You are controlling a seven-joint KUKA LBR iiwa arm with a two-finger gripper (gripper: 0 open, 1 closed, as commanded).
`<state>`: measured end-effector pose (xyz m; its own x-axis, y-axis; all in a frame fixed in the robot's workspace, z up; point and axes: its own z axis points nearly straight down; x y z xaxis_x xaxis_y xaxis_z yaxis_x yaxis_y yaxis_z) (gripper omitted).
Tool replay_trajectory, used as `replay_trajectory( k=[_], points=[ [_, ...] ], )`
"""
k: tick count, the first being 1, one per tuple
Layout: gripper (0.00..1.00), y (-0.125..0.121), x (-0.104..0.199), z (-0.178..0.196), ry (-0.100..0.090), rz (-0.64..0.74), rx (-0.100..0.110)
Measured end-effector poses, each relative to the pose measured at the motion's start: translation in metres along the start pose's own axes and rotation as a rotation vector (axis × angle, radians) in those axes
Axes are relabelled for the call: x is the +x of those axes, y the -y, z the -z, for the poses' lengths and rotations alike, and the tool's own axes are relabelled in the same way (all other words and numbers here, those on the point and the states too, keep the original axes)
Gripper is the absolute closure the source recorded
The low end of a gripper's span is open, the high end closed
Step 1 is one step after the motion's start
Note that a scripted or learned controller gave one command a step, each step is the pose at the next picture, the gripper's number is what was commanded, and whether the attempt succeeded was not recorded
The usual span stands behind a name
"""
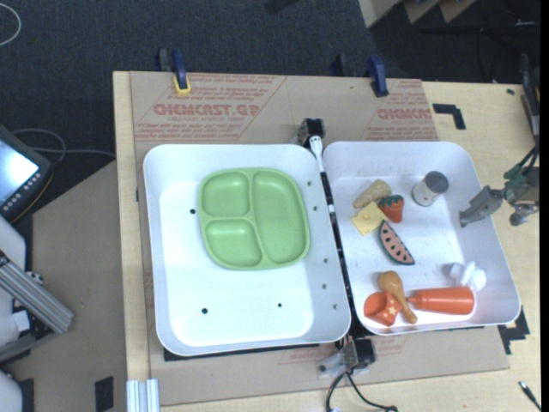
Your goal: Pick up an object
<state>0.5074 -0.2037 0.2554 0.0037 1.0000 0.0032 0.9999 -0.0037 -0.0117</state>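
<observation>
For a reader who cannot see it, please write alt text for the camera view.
Two white bins sit side by side: the left bin holds a green divided plate, the right bin holds toy foods, including a watermelon slice and an orange bottle. The gripper sits at the right bin's right rim.

Even bright overhead light, soft shadows, slight blur overall, mild glare on white bins (171, 230)

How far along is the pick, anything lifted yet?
Nothing looks done: the watermelon slice, orange bottle and grey can all lie in the right bin. In hand: nothing visible; the hand sits at that bin's right rim, away from the toys. Left: reach in, grasp one, lift.
</observation>
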Motion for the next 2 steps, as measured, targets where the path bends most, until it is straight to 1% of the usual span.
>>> replay_trajectory(
  k=[1,2],
  points=[
    [0.00,-0.002,0.000,0.006,0.003,0.004,-0.012],
    [0.00,0.002,-0.001,-0.038,0.001,0.003,-0.006]
  ],
)
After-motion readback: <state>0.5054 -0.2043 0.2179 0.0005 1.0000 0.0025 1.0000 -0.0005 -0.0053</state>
